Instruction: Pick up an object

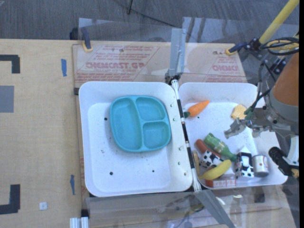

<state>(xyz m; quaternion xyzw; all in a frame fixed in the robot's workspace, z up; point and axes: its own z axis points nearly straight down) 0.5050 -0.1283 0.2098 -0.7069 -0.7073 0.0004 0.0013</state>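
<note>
The right bin point(214, 90) holds a toy carrot point(198, 108) at its upper left and a yellow wedge point(239, 111) at its upper right. Lower down lie a green bottle point(219, 146), a banana point(217, 170), a silver can point(260, 164) and black-and-white spotted pieces point(207, 159). My gripper point(236, 128) hangs over the right half of this bin, just below the yellow wedge and up and right of the green bottle. I see nothing held in it.
The left bin point(95, 141) holds a teal divided plate point(140, 123). A metal divider point(183, 127) separates the two bins. Cables and a yellow pole point(280, 18) stand at the upper right, behind the arm point(287, 94).
</note>
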